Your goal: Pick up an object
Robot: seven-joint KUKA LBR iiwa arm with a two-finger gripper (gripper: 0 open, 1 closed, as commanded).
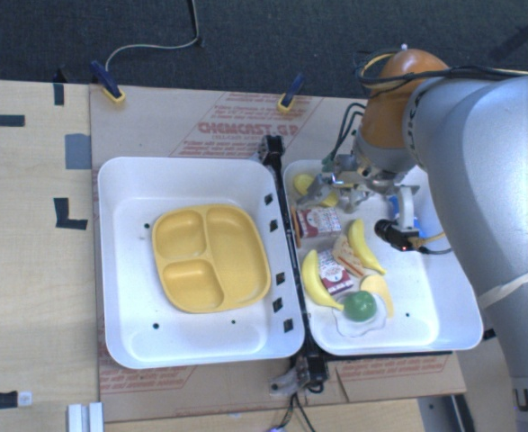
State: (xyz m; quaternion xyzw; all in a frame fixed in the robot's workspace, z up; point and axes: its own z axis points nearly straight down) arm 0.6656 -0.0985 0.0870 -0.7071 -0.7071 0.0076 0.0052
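Three bananas, one green ball, one yellow tray.

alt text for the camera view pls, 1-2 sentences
A grey robot arm with its claw low over the back of the right bin, which holds bananas, a green ball and small packets. The left bin holds a yellow divided plate.

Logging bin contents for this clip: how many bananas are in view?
2. One banana lies at the right bin's left side; another sits right of it, mid-bin. More may hide under the arm.
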